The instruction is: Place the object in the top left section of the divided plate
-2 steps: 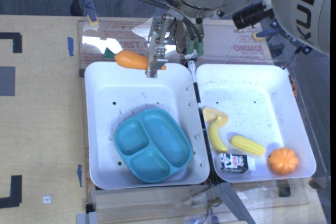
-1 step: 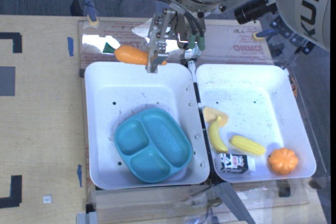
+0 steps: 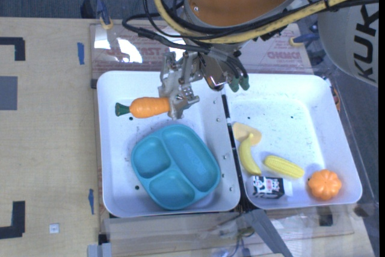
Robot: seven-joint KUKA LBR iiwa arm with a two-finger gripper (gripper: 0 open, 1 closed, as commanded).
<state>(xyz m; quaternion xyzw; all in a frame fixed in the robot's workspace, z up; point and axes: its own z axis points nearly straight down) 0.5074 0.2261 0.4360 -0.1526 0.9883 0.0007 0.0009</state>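
A blue divided plate (image 3: 174, 167) lies in the left bin (image 3: 111, 147), towards its front. Just behind the plate is an orange toy carrot (image 3: 149, 107), lying sideways with its green top pointing left. My gripper (image 3: 177, 103) reaches down at the carrot's narrow right end, and the tip sits between its metal fingers (image 3: 180, 93), which are shut on it. The carrot hangs over the bin floor beyond the plate's far rim. The arm's orange band fills the top of the view and hides the wrist.
The right bin (image 3: 313, 99) holds a yellow banana (image 3: 246, 145), a corn cob (image 3: 284, 167), a small orange pumpkin (image 3: 325, 184) and a black-and-white carton (image 3: 267, 186), all near its front. Yellow and black cables (image 3: 157, 3) loop above the left bin's back wall.
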